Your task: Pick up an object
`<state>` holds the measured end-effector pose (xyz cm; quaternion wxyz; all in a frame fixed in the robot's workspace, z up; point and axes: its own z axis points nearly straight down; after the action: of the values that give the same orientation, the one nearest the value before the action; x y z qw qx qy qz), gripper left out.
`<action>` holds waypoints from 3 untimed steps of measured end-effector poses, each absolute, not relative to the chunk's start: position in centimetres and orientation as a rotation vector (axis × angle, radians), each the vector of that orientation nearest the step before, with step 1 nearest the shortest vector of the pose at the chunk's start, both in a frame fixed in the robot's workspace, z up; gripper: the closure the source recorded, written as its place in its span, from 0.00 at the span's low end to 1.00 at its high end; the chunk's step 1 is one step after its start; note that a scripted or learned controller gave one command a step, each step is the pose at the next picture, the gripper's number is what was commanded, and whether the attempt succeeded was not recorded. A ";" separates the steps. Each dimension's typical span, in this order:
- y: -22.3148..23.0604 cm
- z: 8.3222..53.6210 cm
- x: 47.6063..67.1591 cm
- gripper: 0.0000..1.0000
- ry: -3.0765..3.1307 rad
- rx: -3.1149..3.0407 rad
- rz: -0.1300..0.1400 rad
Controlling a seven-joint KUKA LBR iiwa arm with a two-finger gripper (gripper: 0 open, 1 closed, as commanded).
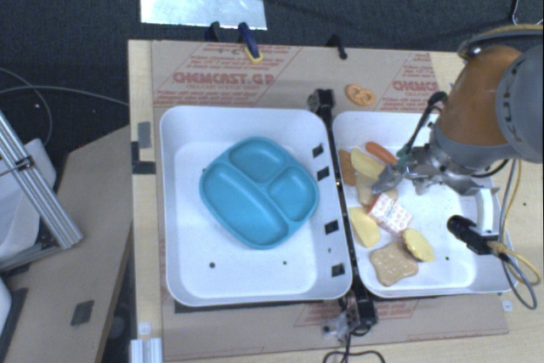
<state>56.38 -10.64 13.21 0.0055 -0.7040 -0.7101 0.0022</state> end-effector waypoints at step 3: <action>7.3 22.0 60.7 1.00 -2.230 -2.216 -0.008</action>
<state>60.67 7.27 21.98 -0.0013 -0.7049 -0.7093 -0.0027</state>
